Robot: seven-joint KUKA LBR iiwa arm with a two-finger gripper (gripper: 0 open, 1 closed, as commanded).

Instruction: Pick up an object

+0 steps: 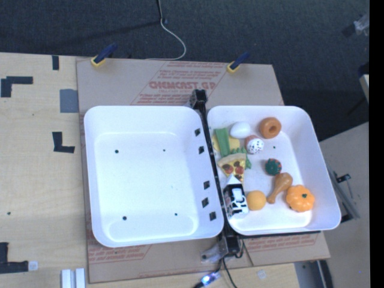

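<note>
Field notes, from beside the table (42,179).

2 white bins sat side by side on a cardboard sheet (180,83). The left bin (96,131) carried nothing I could see; the right bin (318,161) held every candidate for the pick, mostly toy food.

Along its left wall: a green piece (222,139), a pizza slice (234,164), a black-and-white block (236,199). Near its far edge: a white egg (240,129), a doughnut (270,127), a small spotted ball (255,146). Toward the near right corner: a drumstick (279,186), an orange ball (256,200), a small pumpkin (300,198), with a dark green piece (273,167) just beyond.

Judgement on handling: all looked like light, stiff, smooth plastic, not fragile. Round ones would likely roll or squirt out of a pinch. The drumstick seemed the best bet, taken across its narrow shaft; it touched or nearly touched the pumpkin, so approach from the bin's middle. Pieces hugging the left wall left little finger room.

Arm pose: I could not place it, and the hand's state I cannot tell.
</note>
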